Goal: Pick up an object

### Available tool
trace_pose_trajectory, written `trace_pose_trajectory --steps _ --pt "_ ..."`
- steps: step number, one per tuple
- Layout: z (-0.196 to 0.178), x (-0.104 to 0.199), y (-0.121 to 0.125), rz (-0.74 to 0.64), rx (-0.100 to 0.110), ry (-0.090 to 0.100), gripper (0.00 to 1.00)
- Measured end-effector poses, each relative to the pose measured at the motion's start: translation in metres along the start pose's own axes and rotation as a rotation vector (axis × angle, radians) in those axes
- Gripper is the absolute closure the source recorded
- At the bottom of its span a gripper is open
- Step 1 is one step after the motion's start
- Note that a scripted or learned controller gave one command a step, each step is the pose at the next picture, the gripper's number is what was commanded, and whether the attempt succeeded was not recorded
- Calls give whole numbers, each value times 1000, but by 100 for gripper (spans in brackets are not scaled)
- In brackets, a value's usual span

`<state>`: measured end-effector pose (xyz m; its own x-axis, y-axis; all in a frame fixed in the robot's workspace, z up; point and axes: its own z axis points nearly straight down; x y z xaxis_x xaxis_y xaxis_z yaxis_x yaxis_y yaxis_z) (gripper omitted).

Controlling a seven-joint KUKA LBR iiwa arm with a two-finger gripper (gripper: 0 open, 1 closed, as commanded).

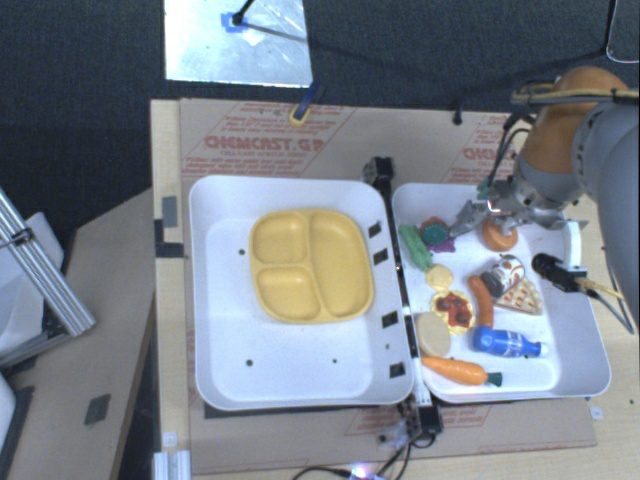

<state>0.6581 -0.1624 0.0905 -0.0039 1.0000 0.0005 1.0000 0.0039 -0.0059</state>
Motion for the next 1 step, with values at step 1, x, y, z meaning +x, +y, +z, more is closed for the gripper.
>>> trace_pose_trajectory --steps 1 --pt "-14 -1 2 -2 -6 -3 100"
